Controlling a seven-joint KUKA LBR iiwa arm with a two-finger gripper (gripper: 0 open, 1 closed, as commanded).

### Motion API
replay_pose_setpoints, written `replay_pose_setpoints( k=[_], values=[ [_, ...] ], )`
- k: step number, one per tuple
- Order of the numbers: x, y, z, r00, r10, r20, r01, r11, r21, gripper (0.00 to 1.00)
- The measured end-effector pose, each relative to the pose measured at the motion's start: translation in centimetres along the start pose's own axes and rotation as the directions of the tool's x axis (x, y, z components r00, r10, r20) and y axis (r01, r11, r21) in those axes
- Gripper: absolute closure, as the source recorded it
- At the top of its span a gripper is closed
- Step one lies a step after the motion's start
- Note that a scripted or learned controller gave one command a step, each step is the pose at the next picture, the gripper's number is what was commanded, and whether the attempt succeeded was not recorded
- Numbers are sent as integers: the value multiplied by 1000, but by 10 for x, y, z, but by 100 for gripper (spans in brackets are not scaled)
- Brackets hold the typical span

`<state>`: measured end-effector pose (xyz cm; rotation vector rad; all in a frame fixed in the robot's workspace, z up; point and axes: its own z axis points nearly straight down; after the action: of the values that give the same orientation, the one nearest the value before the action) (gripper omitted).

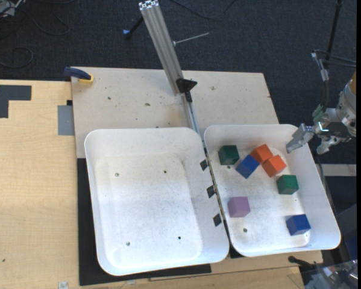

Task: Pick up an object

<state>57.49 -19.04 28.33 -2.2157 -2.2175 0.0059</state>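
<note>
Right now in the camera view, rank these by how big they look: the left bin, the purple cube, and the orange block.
1. Left bin, far the largest.
2. Orange block: two joined pieces, so it looks longer than any single cube.
3. Purple cube, smallest, though not by much.

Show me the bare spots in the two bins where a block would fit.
The left bin is bare floor from wall to wall. In the right bin, free patches lie between the purple block and the lower blue block, and along the near wall. Its upper half is crowded: green, blue, two orange blocks, another green.
</note>
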Motion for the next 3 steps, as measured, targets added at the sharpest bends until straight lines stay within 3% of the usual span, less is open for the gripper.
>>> replay_pose_setpoints(
  k=[1,3],
  values=[
    [0,1,-3,1000,-1,1,1,1000,-5,0],
    [15,-1,93,1000,1,0,-1,1000,1,0]
  ],
)
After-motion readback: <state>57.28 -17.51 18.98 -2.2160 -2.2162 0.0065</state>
